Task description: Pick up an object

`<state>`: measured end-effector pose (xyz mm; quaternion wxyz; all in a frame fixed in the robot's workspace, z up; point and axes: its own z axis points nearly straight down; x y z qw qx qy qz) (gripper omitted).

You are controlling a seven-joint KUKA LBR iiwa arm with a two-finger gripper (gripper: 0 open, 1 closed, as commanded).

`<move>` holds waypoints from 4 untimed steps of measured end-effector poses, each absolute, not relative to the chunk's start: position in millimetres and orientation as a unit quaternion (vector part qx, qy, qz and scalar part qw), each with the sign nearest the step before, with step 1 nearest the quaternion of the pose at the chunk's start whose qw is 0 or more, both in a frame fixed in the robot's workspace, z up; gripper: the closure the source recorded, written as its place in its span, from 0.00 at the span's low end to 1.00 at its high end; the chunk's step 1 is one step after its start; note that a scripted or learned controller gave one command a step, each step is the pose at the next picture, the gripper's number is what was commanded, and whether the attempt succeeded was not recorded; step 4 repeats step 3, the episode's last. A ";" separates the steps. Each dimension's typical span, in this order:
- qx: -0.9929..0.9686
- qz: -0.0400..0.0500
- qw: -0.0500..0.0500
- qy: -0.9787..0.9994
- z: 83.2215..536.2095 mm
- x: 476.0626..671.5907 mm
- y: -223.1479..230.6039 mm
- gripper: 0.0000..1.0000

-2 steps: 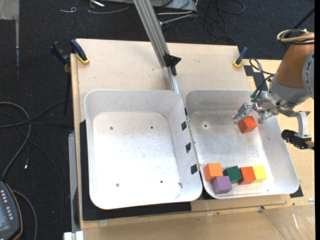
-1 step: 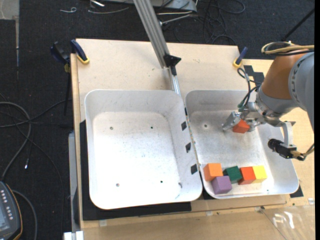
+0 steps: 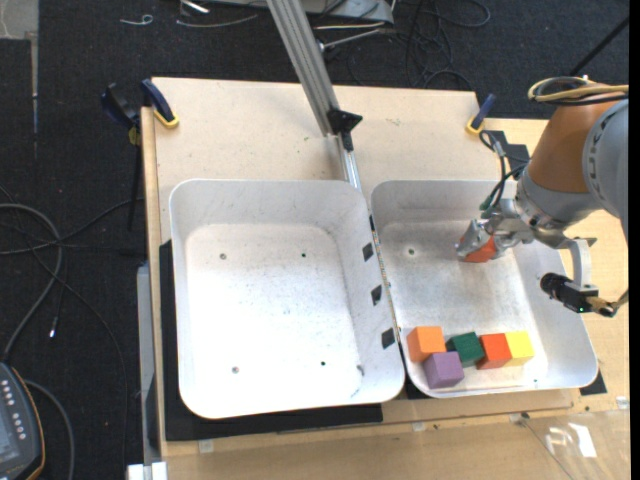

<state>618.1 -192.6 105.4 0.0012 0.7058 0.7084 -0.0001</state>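
Red block (image 3: 483,253) — at gripper (image 3: 474,245)

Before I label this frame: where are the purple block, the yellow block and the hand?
purple block (image 3: 444,369): camera view, top face.
yellow block (image 3: 519,345): camera view, top face.
hand (image 3: 479,247): camera view, at its tip.

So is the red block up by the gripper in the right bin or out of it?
In. The red block sits over the right bin floor, at the gripper, apart from the blocks along the near edge.

No legible text, labels, brands, numbers or signs anywhere: none on the bench (image 3: 250,128), the two white bins (image 3: 200,208), or the coloured blocks (image 3: 468,352).
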 end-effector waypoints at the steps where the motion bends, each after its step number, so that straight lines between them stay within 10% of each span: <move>1: 0.705 0.001 0.001 0.709 101.8 634.1 -169.7 1.00; 2: 0.704 0.004 0.002 0.711 199.9 614.3 -66.2 1.00; 4: 0.703 0.001 -0.001 0.711 194.8 615.9 14.9 1.00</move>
